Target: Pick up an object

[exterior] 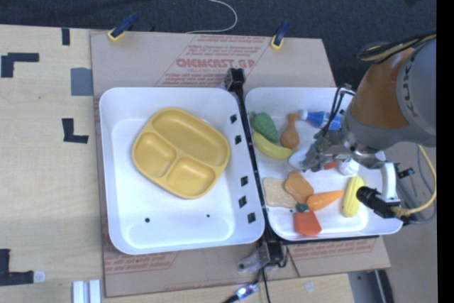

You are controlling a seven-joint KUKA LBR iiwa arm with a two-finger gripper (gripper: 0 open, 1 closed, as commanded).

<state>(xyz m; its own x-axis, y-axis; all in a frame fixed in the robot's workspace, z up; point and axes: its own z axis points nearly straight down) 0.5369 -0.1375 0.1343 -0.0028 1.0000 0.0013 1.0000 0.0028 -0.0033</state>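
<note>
Gripper: hanging low in the right bin, finger state impossible to judge (nothing visibly held). Toy food lying nearby: chicken nugget just below, banana left. Pickup pending.

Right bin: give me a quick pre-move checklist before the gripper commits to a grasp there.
1. Gripper is over the right bin: ok.
2. Something between its fingers: cannot tell, too small and dark.
3. Nearest targets, the orange piece and the chicken leg, lie unburied: ok.
4. Crowding: not ok. Banana, carrot and corn lie close together.
5. Yellow tray sits in the left bin, away from the arm: ok.
</note>
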